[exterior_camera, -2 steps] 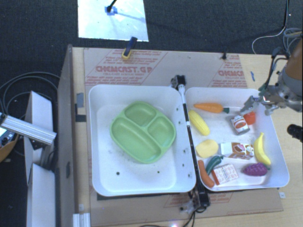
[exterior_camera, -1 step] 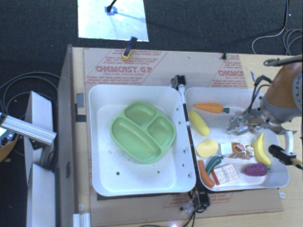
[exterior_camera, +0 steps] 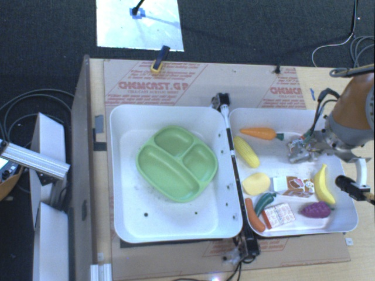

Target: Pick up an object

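From above, two white bins sit side by side on a brown bench (exterior_camera: pixel 176 78). The left bin (exterior_camera: pixel 126 174) has a green plate (exterior_camera: pixel 177 164) in it. The plate has three sections and lies flat near the middle of the bin.

The right bin (exterior_camera: pixel 345 215) is full of toy food. An orange carrot (exterior_camera: pixel 258 133) lies near the top of that bin, with its green end pointing right. Below it, by the left wall, is a yellow corn cob (exterior_camera: pixel 246 152). Lower down sits a pale yellow potato (exterior_camera: pixel 256 184). Just right of the potato is a small snack packet (exterior_camera: pixel 299 186) with a picture on it. A yellow banana (exterior_camera: pixel 323 184) stands on end beside the packet, toward the right wall. Under the banana is a purple bunch of grapes (exterior_camera: pixel 316 210). Near the bottom left corner lie an orange sausage (exterior_camera: pixel 254 215) and a dark green pepper (exterior_camera: pixel 265 202), touching each other. Next to them is a white and red box (exterior_camera: pixel 280 215).

The arm (exterior_camera: pixel 356 113) comes in from the right, with its orange part over the bin's right side. Its gripper (exterior_camera: pixel 299 151) hangs low in the bin, just right of the carrot's green end and above the packet. It looks like shiny metal. It is too blurry to see how the gripper is set, so I cannot tell. I cannot see any toy in it.
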Motion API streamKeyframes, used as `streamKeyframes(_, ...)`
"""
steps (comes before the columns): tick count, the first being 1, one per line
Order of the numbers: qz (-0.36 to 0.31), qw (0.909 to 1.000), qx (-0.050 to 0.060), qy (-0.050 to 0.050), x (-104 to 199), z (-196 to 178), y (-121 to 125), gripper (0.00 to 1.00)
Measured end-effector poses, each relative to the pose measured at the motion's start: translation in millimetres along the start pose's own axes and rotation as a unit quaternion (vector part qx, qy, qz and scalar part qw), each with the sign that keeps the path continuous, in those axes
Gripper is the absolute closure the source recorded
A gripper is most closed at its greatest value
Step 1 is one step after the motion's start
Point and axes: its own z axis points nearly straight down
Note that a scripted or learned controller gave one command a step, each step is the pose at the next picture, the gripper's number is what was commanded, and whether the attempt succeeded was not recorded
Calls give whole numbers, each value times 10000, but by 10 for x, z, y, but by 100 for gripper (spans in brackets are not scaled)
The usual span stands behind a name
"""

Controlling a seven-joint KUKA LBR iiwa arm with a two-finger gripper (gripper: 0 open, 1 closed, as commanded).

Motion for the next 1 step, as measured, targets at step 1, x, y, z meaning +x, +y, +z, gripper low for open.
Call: streamKeyframes(1, 13, 10000, 4, 0, -6, -599, -188, 100)
